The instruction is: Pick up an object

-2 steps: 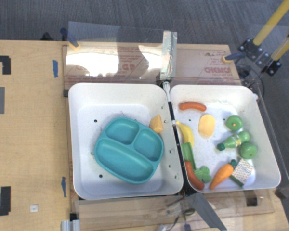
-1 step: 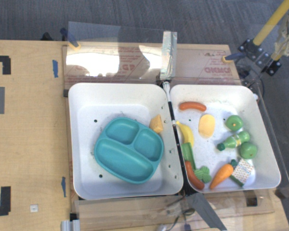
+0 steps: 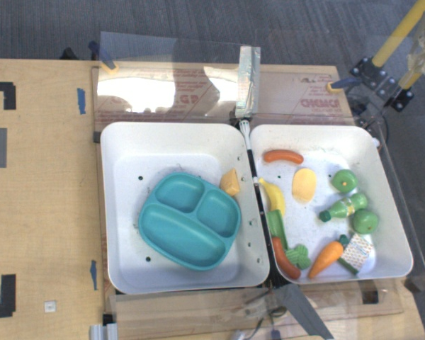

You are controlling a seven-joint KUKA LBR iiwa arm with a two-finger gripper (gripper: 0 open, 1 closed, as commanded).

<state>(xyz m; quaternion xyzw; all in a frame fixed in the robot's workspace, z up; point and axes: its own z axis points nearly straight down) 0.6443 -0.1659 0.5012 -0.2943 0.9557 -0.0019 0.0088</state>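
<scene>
Worktop (image 3: 42,211): flat pale wood, matte, with black tape marks at its left side and bits of blue tape near the bins.
Left bin (image 3: 120,154): shallow white plastic, square with rounded corners, smooth and faintly speckled.
Right bin (image 3: 393,211): the same white plastic, touching the left bin along a dark seam.
Teal tray (image 3: 190,222): smooth moulded plastic, rounded, three compartments, lying flat in the left bin, long axis slanting from upper right to lower left.
Orange wedge (image 3: 230,183): small, cheese-like chunk just beside the tray's upper right corner, near the seam.
Carrot (image 3: 327,256): orange toy, tapered, green top up and right, tip pointing down-left, near the right bin's front wall.
Sausage (image 3: 282,156): glossy red-orange, gently curved, lying left to right near the back of the right bin.
Banana (image 3: 273,195): yellow, curved, running top to bottom by the seam.
Green stick (image 3: 276,225): straight, in line below the banana.
Red pepper (image 3: 285,260): slim, slanting down-right, touching a knobbly green floret (image 3: 298,253).
Yellow oval (image 3: 304,185): smooth, egg-shaped, upright.
Green fruits (image 3: 344,181): round, glossy; another (image 3: 365,222) lower right.
Green bottle shape (image 3: 343,207): lying between them, narrow end left.
Checked packet (image 3: 357,252): beside the carrot top.
Pincer: I can't tell its state from here.
</scene>
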